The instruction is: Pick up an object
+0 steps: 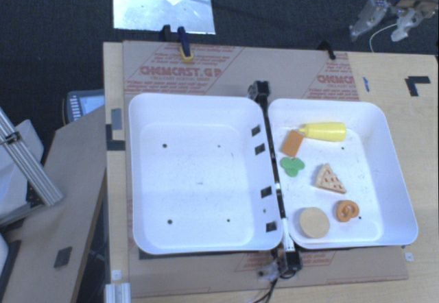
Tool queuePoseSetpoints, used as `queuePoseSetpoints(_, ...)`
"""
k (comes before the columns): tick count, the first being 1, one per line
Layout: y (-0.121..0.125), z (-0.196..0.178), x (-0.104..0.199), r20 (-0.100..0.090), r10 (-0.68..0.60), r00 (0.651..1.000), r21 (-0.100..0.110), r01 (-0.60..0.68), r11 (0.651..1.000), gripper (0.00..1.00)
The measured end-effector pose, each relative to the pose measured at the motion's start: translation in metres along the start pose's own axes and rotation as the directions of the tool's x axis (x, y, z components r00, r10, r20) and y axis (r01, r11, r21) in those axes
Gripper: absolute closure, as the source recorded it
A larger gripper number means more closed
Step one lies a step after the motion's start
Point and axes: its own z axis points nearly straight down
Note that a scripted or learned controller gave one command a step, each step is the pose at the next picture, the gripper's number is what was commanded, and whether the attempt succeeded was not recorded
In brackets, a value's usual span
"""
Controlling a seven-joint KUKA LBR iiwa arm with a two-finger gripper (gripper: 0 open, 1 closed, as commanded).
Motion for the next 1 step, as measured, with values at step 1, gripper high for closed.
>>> queuePoseSetpoints(1,-0.0086,0.1881,-0.0076,-0.005,0.009,1.0,0.036,-0.009,0.999,0.0)
